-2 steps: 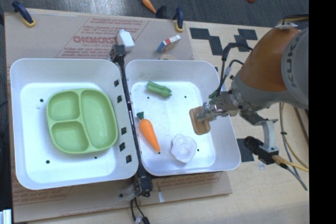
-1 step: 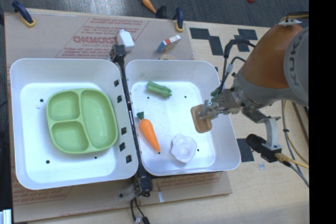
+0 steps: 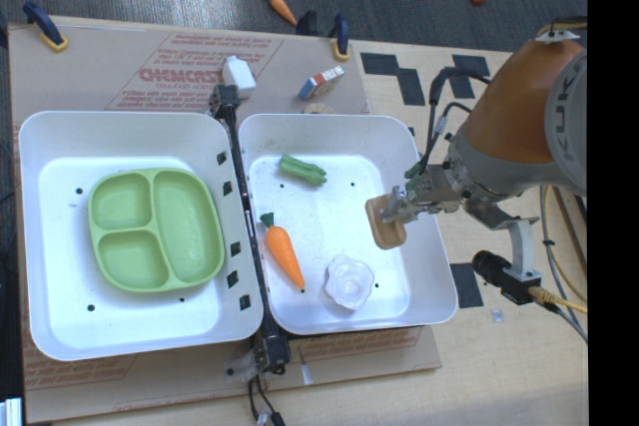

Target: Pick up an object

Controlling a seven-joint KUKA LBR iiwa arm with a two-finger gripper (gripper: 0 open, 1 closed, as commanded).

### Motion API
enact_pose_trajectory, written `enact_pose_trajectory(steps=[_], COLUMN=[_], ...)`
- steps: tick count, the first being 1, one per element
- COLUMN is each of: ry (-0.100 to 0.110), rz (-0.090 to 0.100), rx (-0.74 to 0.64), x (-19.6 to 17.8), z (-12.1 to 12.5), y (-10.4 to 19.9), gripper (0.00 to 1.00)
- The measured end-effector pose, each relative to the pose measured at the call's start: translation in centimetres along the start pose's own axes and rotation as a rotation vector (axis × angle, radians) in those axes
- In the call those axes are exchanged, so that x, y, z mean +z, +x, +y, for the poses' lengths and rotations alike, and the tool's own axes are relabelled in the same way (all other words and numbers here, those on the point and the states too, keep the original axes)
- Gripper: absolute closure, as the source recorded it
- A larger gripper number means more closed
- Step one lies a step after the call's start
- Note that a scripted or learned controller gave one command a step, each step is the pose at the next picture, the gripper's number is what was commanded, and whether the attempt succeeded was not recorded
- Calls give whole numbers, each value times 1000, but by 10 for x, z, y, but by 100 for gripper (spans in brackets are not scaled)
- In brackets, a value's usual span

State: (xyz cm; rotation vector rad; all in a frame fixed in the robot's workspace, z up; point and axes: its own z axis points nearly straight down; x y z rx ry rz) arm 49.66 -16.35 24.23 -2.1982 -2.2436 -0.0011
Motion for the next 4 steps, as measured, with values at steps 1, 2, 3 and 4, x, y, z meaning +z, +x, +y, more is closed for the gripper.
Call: enact_pose_trajectory(steps=[1,2,3,4], ry=[2,2,2,4], rz=[-1,-1,-1,-1], rx=[13,8,2,15], x=[19,9,-1,8], z=[48,49,50,-19], y=[34,34,34,56], gripper=[100,100,100,100])
